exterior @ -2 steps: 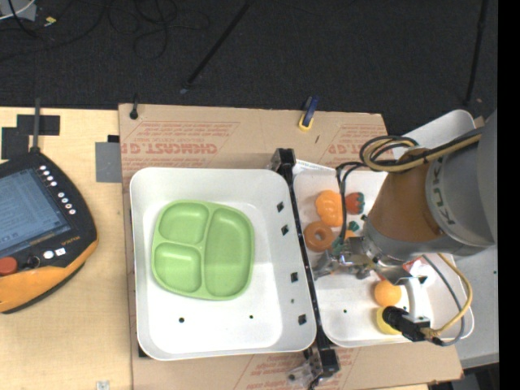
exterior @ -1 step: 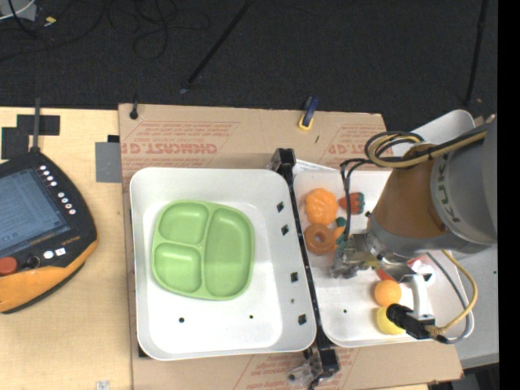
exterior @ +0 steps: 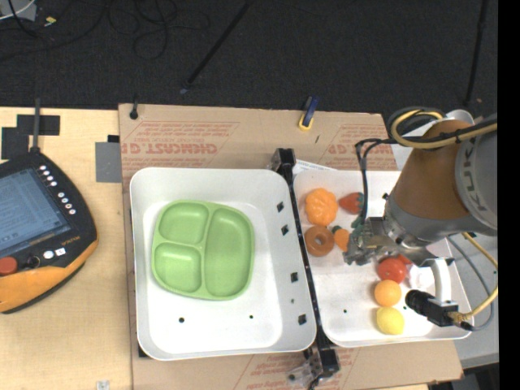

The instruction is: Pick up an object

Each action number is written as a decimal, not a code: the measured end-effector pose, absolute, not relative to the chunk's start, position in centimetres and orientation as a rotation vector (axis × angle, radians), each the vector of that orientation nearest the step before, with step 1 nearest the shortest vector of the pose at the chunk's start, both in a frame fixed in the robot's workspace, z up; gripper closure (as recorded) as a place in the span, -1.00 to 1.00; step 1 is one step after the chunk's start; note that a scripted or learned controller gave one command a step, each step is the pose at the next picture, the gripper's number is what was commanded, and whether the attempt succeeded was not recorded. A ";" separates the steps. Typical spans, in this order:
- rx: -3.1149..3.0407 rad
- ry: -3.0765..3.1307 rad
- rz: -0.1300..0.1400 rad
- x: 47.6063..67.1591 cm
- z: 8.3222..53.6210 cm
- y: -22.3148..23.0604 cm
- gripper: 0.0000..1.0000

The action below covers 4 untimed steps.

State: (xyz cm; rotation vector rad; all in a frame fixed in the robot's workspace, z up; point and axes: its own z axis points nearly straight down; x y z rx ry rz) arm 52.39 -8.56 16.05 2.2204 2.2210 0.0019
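So the arm comes in from the right side of the frame and its hand [exterior: 363, 246] is down in the right bin [exterior: 345, 323], in the middle of the toy food. I honestly cannot tell if it's clenched or released, it's just a dark clump from up here.

Candidates to pick up are all packed close around it: an orange pumpkin-looking thing [exterior: 321, 205] up top, a brown ring [exterior: 318, 240] just left of the hand, a red piece [exterior: 351, 202] above, a red tomato-ish one [exterior: 395, 267] tucked right under the wrist, then an orange ball [exterior: 388, 293] and a yellow lemon [exterior: 391, 321] lower down.

What could go wrong, I'd guess: stuff sits so tight that closing could just shove a round piece away, or pinch 2 at once and drop both.

The left bin [exterior: 162, 315] has a green divided plate [exterior: 203, 249]. The wrist hides part of the tomato and whatever sits directly under the hand.
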 end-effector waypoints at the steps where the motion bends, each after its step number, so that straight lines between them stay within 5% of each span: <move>1: 2.220 2.221 0.002 52.7 22.3 -8.7 1.00; 2: 2.224 2.222 -0.001 52.7 22.7 -8.8 1.00; 4: 2.218 2.230 0.000 55.7 24.1 1.9 1.00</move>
